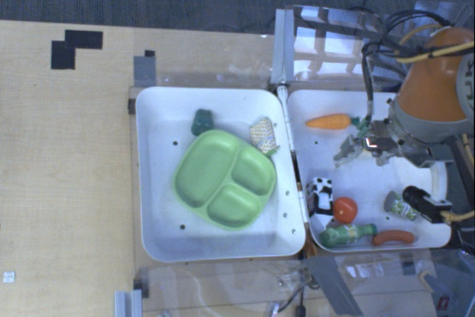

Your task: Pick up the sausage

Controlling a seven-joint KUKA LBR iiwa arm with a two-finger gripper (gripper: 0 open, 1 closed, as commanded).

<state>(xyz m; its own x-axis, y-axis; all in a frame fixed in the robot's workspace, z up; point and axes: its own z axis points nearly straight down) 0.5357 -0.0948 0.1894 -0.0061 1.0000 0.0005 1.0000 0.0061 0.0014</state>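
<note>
The sausage (392,237) is a small red-brown link lying flat at the front of the right bin (371,178), near its front right corner. My gripper (352,146) hangs over the middle of that bin, well behind and to the left of the sausage and just in front of an orange carrot (328,122). The fingers are open and hold nothing.
In the right bin a green bottle (347,234) lies just left of the sausage, with a red tomato (344,209), a black-and-white toy (320,194) and a small green can (399,206) nearby. The left bin (159,159) holds a green divided plate (226,178), a dark green piece (202,122) and a pale patterned piece (263,134).
</note>
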